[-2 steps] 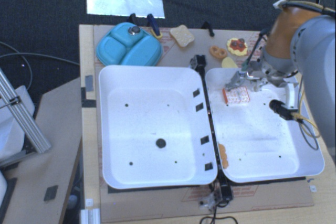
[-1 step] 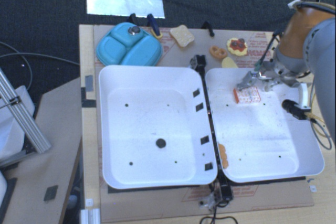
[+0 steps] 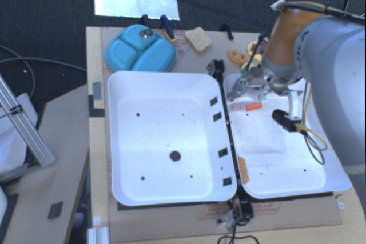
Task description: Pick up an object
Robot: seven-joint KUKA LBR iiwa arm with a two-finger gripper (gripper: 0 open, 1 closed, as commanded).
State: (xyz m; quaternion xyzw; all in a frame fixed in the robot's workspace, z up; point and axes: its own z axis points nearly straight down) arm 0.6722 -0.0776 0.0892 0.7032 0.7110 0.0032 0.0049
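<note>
Grey arm (image 3: 337, 66) looms at right, its gripper (image 3: 238, 90) low over the far-left corner of the right bin (image 3: 320, 180); whether it is spread or closed cannot be told. Just beside it lies a small orange piece (image 3: 253, 106), likely light and stiff, best pinched across its narrow width.

Two white bins (image 3: 166, 140); one blue container (image 3: 140, 50), one bread slice (image 3: 198, 39), perhaps one orange stick (image 3: 251, 106)
</note>
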